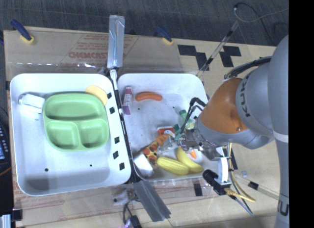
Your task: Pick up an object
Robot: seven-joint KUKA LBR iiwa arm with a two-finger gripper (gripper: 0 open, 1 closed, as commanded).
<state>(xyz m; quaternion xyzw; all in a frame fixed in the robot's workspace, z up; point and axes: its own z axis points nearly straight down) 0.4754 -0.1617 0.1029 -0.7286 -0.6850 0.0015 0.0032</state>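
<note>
The arm (235, 112) reached in from the right and hung over the lower right part of the right bin (162, 82). Its gripper (185, 135) stood low among a cluster of small toys; whether it was wide or narrow could not be told (the wrist hid it). A banana (188, 158) lay just below the gripper, a corn cob (171, 165) beside that to the left. A sausage (148, 96) lay well apart near the bin's top wall, with a small bottle (127, 98) at the left wall. The left bin (29, 173) bore a green tray (76, 120).
</note>
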